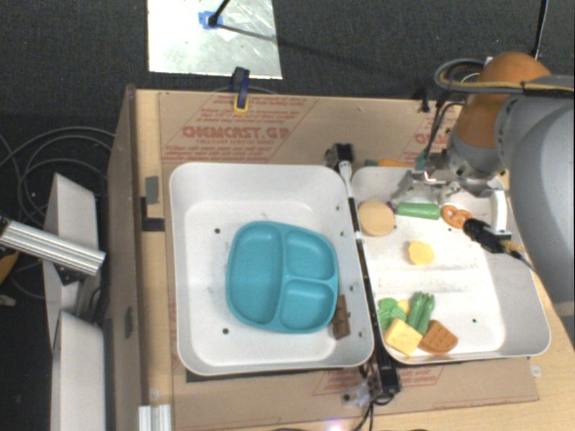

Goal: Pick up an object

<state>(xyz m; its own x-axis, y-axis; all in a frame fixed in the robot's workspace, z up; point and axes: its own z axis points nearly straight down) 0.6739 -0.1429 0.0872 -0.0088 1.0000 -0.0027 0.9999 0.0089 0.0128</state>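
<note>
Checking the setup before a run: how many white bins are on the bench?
2. The left bin holds a blue divided plate; the right bin holds small toy foods, with the gripper over its far end.

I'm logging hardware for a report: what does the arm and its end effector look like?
The arm is bulky and rounded, light grey, with an orange band above the wrist. Dark cables loop beside that band. The end effector is silvery metal, with a black part projecting nearby.

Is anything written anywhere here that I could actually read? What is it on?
"CHEMCAST GP", roughly, in red on the brown cardboard sheet behind the left bin; the last letters are blurred.
More red print near the sheet's right corner and front edge: too blurred to read.
</note>
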